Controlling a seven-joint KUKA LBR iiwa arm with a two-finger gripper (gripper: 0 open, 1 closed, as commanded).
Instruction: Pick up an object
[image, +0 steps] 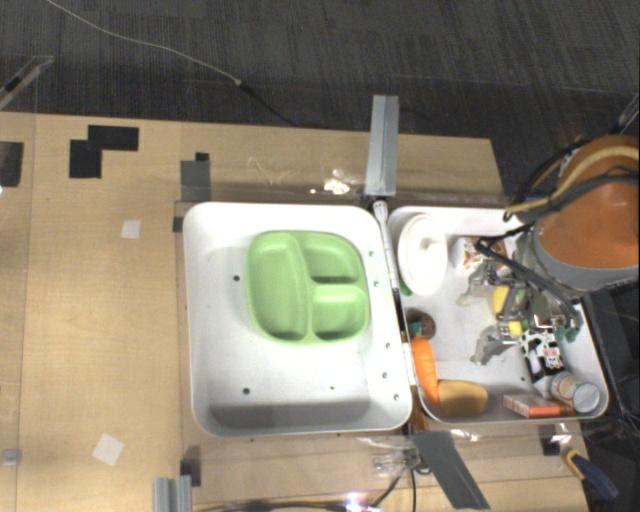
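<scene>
My gripper (482, 320) hangs over the middle of the right bin (455, 420), below the grey arm with its orange band (600, 215). Its two metal fingers (488, 346) stand apart, open, with bare bin floor between them. To the left of the gripper lie a white round cup (420, 255), a small dark brown ball (420, 326), an orange carrot (426, 365) and a tan bread-like lump (462, 397). Part of the bin's right side is hidden by the wrist and its cables.
The left bin (215, 380) holds a green divided plate (305, 285). A flat reddish piece (532, 407) and a small round can (586, 396) lie in the right bin's front right corner. A grey post (382, 145) stands behind the wall between the bins.
</scene>
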